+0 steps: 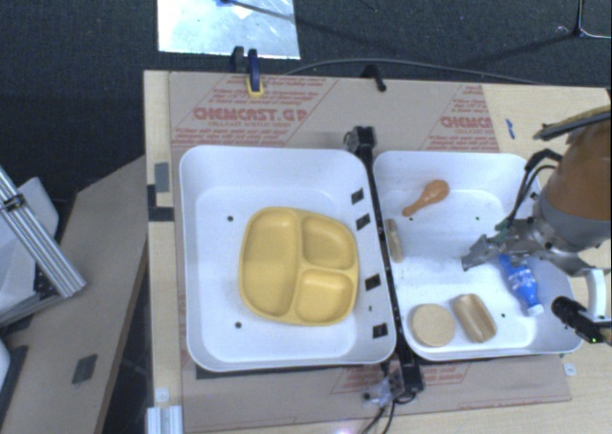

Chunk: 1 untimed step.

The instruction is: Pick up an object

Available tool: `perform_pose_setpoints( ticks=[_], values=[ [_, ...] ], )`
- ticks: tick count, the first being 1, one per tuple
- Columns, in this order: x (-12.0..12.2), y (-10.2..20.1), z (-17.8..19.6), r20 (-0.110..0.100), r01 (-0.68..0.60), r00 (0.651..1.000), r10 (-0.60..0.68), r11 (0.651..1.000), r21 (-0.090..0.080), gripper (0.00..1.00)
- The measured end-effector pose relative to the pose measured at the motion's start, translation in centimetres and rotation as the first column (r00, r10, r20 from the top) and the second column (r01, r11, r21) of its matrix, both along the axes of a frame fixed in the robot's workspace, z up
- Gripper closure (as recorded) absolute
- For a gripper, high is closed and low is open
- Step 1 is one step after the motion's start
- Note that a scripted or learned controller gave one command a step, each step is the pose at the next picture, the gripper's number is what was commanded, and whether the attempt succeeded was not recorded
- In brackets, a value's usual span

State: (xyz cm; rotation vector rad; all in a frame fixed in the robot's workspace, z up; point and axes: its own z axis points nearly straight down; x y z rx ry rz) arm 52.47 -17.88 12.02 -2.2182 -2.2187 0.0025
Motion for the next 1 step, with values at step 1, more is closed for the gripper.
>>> perform_pose_setpoints(
  ticks=[1],
  values=[
    [0.23, -0.03, 1.37, 0.008, -0.002, 1.0, 0.002, 1.0, -0.003, 1.0]
  ],
)
